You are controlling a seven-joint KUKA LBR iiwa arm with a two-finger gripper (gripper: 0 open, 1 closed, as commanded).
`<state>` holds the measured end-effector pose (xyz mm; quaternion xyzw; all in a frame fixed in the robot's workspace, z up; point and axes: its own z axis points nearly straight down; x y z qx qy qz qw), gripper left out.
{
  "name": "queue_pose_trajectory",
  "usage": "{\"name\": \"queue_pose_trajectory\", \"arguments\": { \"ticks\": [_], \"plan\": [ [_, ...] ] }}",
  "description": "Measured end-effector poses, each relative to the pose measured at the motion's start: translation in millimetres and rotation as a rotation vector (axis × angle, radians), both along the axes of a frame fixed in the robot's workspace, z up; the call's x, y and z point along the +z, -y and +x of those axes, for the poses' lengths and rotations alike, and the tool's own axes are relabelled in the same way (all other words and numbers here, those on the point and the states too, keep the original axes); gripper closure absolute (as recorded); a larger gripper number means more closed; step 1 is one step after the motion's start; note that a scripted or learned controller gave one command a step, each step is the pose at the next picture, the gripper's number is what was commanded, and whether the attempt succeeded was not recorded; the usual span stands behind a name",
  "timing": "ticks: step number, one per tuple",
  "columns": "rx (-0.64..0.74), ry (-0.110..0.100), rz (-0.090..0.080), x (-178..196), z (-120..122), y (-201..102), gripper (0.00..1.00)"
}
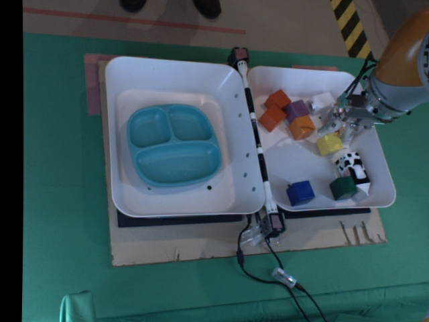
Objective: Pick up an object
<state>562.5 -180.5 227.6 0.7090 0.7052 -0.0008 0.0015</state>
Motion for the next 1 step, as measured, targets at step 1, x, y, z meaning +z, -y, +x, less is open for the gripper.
{"name": "queue_pose_trajectory", "arguments": {
  "ticks": [1],
  "plan": [
    [0.002,-0.001,0.001,75.3,-6.2,4.4,1.0]
  ]
}}
